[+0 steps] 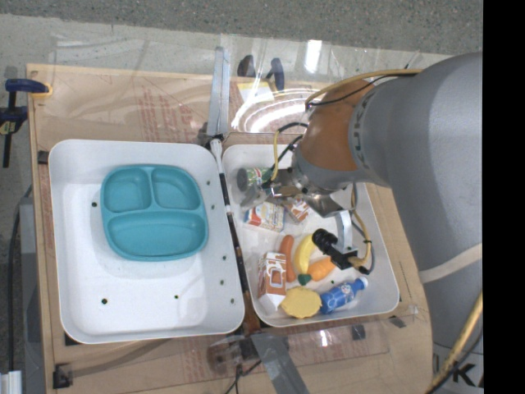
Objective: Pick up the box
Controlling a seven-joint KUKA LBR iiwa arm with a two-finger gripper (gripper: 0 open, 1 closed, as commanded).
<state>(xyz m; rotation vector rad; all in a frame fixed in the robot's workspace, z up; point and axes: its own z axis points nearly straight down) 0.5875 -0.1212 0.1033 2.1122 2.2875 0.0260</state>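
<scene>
White and orange, the box (274, 274) lies flat in the right bin (385, 257), its long axis running toward the near wall, beside a sausage (286, 248) and banana (304, 253). Its printing is too small to read. The hand (283, 189) hovers well behind it, near a can (250, 178); its opening I cannot tell.
</scene>
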